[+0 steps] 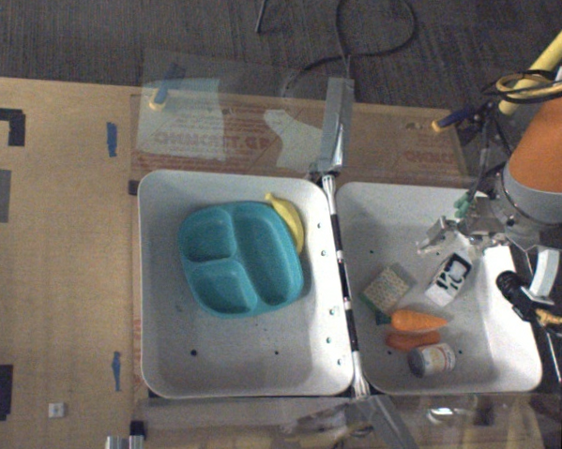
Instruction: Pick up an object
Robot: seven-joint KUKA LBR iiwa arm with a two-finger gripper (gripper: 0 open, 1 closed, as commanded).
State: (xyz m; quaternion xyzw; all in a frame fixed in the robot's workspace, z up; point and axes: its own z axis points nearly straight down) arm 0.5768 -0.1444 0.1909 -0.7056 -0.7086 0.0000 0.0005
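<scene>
The counter carries two white bins side by side. The left bin, well away from the pincer, holds one teal divided plate with three compartments, and one banana touching the plate's far edge, curving along it.

The right bin lies under the arm, which reaches in at its far right side. The pincer hangs low over this bin; whether it is released or clenched cannot be told, and nothing shows between its tips.

Five things lie in this bin. Just beside the pincer, on the near side, is one white packet with a black mark, its long axis slanting toward the pincer. Near it, toward the other bin, sits one speckled sponge. Farther toward the front are two carrots, lying side by side and touching, long axes across the bin. One small can lies on its side just past them, farthest from the pincer.
</scene>
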